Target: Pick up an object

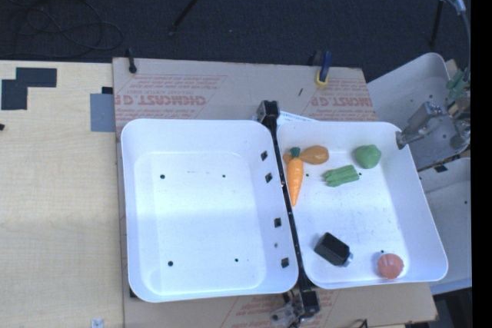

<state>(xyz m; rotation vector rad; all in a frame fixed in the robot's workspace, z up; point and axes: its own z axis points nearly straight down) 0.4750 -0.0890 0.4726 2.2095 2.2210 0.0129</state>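
Two white bins (200, 136), black specks on floors. Orange carrot (294, 179), green top. Orange-yellow lump (314, 155). Two green pieces (367, 156), (340, 177). Black block (333, 249). Pinkish-red ball (390, 266). Brown cardboard (192, 92), red print. Pale wood bench (54, 188).

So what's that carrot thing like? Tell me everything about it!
The carrot is a small toy that looks like smooth plastic, bright orange with a little dark green top. It lies flat in the right bin, close to the black divider, with its green end toward the far side and its tip pointing toward the near side. Its top touches, or nearly touches, an orange rounded toy.
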